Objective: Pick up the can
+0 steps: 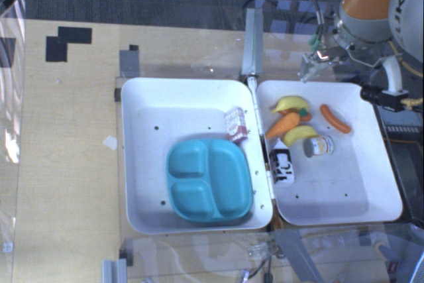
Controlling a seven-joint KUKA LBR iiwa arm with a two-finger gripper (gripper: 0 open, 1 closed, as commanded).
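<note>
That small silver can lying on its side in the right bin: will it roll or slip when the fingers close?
The small silver can lies on its side, so a nudge would probably roll it. Its rounded metal wall looks smooth, likely slippery. The yellow banana touching it may block rolling that way.

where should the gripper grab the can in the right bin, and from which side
Probably across its round body, coming straight down from above. The can lies on its side in the right bin, one grey end facing the blue-tray bin, so the curved wall is up. A banana touches or nearly touches it on the far-left side, so set the fingers across the body, away from that fruit. The gripper hangs over the bin's far rim.
</note>
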